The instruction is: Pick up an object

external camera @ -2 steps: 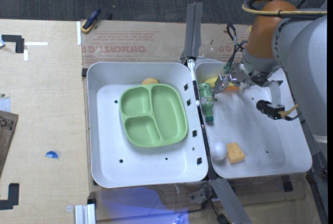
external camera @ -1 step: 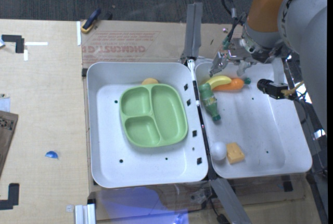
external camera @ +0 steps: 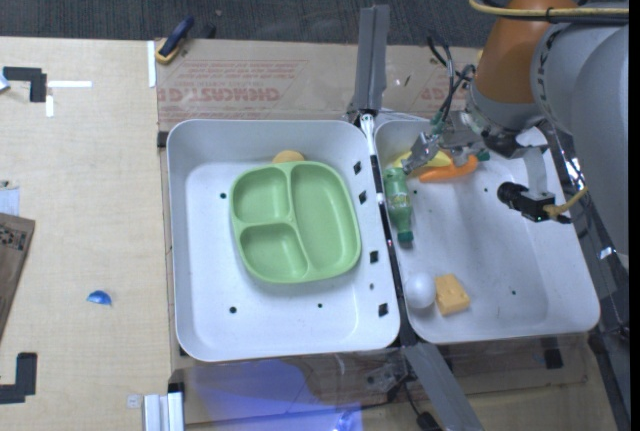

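Arm's gripper [external camera: 432, 147] hangs over the right bin [external camera: 520, 314] by the carrot [external camera: 448, 173] and green bottle [external camera: 398, 202], can't tell about its grip.

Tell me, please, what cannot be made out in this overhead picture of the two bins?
- Hand, camera view: too small and cluttered to tell whether it holds anything.
- Orange object, camera view: its upper part sits under the arm; identity unclear.
- Yellow thing, camera view: mostly behind the green divided plate.
- Yellow item by the green bottle, camera view: partly covered by the hand.
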Motion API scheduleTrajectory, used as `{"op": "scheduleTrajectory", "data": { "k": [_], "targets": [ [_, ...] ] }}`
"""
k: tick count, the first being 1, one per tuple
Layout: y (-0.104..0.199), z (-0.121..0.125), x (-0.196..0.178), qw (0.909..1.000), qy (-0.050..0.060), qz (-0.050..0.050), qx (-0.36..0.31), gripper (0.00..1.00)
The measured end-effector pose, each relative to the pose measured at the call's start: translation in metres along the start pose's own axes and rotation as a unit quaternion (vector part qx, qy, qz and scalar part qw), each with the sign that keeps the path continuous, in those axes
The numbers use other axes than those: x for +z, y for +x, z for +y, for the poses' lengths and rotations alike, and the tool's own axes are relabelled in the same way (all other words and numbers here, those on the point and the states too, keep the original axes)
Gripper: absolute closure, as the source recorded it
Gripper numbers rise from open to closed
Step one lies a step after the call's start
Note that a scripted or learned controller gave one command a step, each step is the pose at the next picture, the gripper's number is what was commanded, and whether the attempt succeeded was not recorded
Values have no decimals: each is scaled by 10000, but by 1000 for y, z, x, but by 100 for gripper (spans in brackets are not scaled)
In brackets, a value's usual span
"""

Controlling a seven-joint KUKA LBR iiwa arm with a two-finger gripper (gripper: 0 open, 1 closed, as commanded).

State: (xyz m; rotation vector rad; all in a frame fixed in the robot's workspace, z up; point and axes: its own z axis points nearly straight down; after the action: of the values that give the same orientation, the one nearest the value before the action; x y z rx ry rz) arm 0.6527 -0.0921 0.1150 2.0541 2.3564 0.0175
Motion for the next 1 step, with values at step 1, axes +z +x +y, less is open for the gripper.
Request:
{"op": "scheduleTrajectory", "data": {
  "k": [1],
  "targets": [
    [-14,7,5,9986,-88,7,520,0]
  ]
}}
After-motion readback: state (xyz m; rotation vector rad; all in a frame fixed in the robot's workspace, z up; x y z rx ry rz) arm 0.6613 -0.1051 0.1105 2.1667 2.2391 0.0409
